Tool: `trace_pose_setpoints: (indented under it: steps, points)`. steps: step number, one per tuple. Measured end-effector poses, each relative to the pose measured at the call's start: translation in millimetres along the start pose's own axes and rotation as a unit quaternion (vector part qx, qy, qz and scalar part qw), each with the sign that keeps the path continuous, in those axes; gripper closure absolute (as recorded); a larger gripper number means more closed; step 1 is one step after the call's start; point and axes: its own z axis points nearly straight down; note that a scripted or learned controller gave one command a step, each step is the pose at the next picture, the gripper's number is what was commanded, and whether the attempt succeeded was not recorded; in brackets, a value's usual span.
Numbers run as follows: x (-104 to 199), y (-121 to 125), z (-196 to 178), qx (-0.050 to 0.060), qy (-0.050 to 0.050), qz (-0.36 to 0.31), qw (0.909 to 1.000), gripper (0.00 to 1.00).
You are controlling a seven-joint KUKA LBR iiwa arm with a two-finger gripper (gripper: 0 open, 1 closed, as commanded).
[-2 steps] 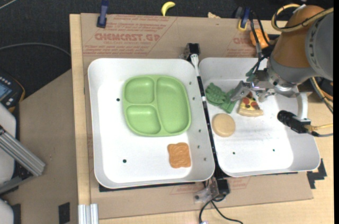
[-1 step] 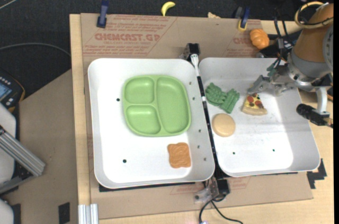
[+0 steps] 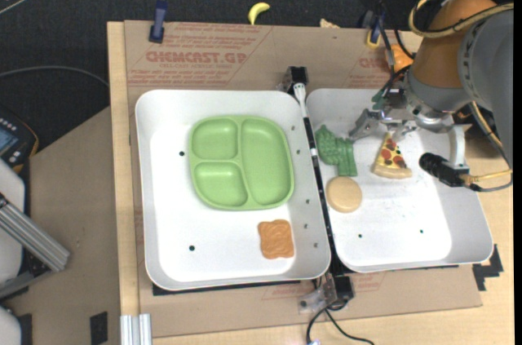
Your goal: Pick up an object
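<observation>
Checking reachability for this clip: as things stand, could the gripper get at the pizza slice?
Probably yes. The gripper is just above the pizza slice in the right bin, and nothing lies on the slice.

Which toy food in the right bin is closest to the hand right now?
The pizza slice, right below the hand. The green leafy piece lies farther left by the bin divider, and the tan round bun sits lower still.
</observation>
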Motion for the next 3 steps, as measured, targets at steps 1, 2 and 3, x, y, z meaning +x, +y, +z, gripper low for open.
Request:
trace_pose_setpoints:
  steps: [1,2,3]
  points:
    - [7.6,-58.5,8.8,-0.007,-0.002,0.005,1.0000,0.00]
    - [35.2,-114.7,8.4,-0.010,-0.004,0.005,0.9999,0.00]
    - [31.5,-112.3,-2.7,-0.013,-0.007,0.006,0.9999,1.00]
